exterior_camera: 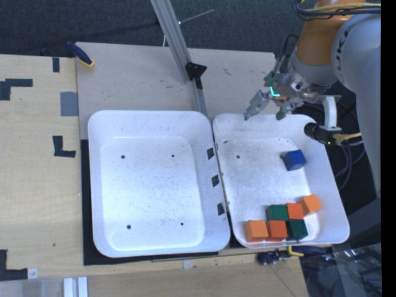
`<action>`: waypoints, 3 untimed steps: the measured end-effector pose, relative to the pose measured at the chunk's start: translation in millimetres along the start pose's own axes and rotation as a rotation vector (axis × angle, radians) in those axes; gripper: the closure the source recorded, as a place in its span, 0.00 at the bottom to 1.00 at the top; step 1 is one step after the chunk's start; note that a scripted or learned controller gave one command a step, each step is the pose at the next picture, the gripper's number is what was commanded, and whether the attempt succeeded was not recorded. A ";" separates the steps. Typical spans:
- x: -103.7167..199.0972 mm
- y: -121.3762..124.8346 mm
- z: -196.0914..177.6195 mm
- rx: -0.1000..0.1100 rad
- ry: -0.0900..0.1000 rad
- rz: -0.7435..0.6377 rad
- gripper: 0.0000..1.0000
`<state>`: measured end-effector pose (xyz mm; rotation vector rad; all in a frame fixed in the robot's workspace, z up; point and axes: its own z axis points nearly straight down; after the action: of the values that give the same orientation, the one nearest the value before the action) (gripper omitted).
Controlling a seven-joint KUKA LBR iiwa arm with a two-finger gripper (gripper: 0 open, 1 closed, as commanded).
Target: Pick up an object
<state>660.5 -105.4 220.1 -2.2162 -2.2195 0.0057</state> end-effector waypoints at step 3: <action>-1.7 -4.6 103.1 0.000 -0.002 0.000 0.00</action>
<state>655.2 -107.0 117.0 -2.2168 -2.2206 0.0083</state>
